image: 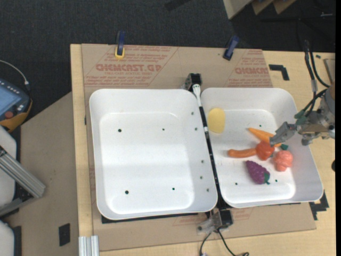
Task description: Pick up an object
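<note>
The right bin (310, 181) holds several toy foods. A yellow lemon-like piece (216, 120) lies near its left wall. An orange carrot (258, 133), a red tomato (264, 151), a curved orange piece (241, 153), a pinkish strawberry (283, 160) and a purple grape bunch (257, 172) cluster at the right middle. My gripper (282, 135) reaches in over the bin's right rim, low and just right of the carrot's end, above the tomato and strawberry. I see nothing lifted in it.
The left bin (97, 143) sits beside the right one, with a black divider strip (205, 137) between them. Both rest on a cardboard sheet (160, 63) held by clamps at the back. Cables (311, 73) hang at the far right.
</note>
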You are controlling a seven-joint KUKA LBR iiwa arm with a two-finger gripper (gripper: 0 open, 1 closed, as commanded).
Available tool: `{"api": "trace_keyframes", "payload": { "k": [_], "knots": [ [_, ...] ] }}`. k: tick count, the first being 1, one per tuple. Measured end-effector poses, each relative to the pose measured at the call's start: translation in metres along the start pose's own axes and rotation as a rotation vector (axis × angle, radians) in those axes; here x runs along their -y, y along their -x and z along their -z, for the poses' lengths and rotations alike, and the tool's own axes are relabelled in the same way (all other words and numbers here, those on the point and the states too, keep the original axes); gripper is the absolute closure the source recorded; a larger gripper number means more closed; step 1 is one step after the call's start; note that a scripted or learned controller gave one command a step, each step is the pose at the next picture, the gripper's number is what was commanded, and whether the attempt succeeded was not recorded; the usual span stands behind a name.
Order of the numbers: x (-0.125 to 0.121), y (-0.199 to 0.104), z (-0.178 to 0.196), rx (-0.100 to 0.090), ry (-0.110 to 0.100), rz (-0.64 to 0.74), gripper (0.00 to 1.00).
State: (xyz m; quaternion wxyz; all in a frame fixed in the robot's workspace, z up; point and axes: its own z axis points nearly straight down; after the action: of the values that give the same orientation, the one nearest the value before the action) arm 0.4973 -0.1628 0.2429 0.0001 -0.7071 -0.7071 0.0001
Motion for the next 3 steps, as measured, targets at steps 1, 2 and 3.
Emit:
{"api": "trace_keyframes", "payload": {
  "k": [1,2,3],
  "knots": [
    [-0.026,-0.063,-0.099,-0.005,-0.009,0.007,0.00],
    [-0.040,-0.064,-0.162,-0.001,-0.003,0.001,0.00],
    [-0.041,-0.063,-0.148,0.001,0.002,-0.001,1.00]
  ]
}}
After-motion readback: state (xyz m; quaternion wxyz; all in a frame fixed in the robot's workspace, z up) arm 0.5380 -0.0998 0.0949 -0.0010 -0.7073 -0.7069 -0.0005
